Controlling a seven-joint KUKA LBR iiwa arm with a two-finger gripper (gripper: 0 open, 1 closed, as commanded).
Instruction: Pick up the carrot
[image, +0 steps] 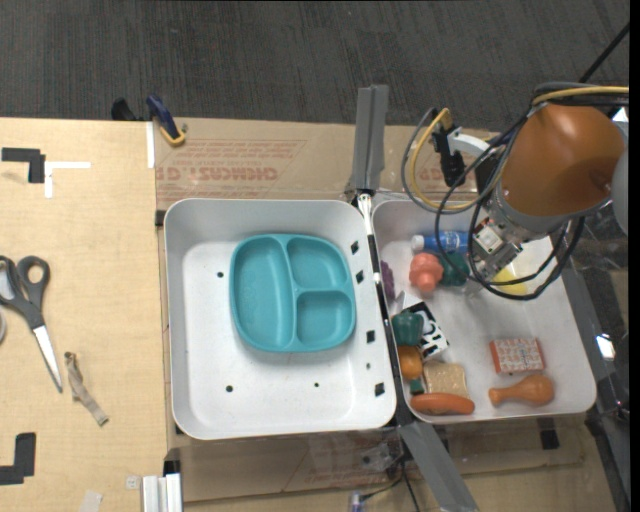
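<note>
At the front edge of the right bin (570, 330), the carrot (441, 404) lies flat, almost touching the front wall and close to the wall between the two bins. The gripper (468, 268) hangs over the back part of this bin, well apart from the carrot, and the wrist and cables cover its tip, so I cannot tell its state.

I think the main risk is the place of the carrot. It sits in a corner, so one side of the tool can strike a bin wall before it reaches the carrot. A tan sponge-like block (446, 378) lies just behind the carrot, touching it or nearly so, and can be taken by mistake or pushed. The carrot is round and smooth, so I judge it may roll or slip out.

A green and black object (416, 330) and a small orange piece (410, 363) crowd the same side. A pink toy (426, 270), a blue bottle (440, 241), a red-patterned block (516, 355) and a tan drumstick shape (523, 391) are also in this bin. The left bin (190, 330) holds a teal divided plate (293, 292).
</note>
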